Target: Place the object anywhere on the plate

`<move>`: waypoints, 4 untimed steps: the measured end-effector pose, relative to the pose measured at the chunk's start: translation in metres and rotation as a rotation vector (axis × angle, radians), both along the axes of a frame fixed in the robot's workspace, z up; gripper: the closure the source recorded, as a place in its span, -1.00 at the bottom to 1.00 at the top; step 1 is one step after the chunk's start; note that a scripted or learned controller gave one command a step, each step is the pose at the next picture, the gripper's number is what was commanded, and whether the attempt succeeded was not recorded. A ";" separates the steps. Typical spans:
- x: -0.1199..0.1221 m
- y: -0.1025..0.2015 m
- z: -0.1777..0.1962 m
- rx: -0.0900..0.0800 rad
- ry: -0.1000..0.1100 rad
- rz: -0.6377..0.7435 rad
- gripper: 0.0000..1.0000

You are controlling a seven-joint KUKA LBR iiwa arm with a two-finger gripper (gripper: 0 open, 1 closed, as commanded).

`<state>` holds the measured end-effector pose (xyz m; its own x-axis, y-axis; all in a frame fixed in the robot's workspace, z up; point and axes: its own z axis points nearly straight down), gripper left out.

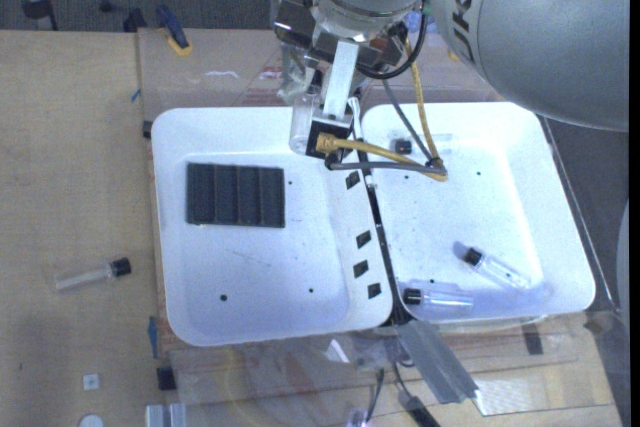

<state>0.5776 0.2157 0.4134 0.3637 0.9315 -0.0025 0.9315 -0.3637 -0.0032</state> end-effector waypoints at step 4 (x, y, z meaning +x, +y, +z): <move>0.005 0.009 -0.199 0.000 -0.003 -0.366 1.00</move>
